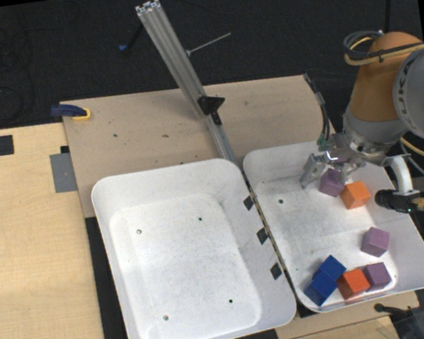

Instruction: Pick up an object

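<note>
Overhead slanted view of a light wooden table (143,131) carrying two shallow white plastic bins side by side. The left white bin (113,195) lies beside the right white bin (279,170), the two meeting along a seam marked by small black clips (262,235). The grey arm with an orange band (382,92) reaches in from the right and bends down over the upper part of the right bin. Its metal two-finger pincer (329,173) sits low over the bin floor; its fingers are spread, with a small purple cube (330,183) lying directly at their tips, though whether the cube is pinched cannot be told. An orange cube (355,195) rests just beside the purple one, to its lower right. A second purple cube (375,241) lies apart, nearer the bin's right wall. Along the bin's lower edge, a blue rectangular block (324,280), a second orange cube (354,282) and a third purple cube (377,275) sit in a close row. A slanted aluminium rail (177,63) rises behind the bins.
</note>
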Controlling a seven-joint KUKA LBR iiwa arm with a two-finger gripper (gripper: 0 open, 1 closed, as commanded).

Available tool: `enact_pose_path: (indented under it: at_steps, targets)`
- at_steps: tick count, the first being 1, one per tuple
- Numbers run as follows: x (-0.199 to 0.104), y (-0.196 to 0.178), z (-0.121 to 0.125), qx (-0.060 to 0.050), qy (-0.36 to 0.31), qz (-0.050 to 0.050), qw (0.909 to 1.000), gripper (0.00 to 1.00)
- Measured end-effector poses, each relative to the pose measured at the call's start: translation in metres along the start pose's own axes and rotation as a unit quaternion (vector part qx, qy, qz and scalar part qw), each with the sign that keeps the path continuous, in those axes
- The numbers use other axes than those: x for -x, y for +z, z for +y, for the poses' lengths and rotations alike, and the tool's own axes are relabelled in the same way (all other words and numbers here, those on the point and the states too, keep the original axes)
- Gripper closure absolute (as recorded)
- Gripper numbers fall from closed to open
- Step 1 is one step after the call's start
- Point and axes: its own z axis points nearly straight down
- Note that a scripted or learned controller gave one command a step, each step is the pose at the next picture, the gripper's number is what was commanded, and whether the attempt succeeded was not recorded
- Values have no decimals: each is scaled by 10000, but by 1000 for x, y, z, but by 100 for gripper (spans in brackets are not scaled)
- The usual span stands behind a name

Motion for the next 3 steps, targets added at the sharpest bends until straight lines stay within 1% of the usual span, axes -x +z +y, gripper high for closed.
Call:
enact_pose_path:
  at_steps: [1,2,3]
  targets:
    - [2,15,7,147,4,-40,9999,0]
    - [3,6,6,144,16,-49,9999,100]
    - [-5,-50,8,43,-10,-6,10000,100]
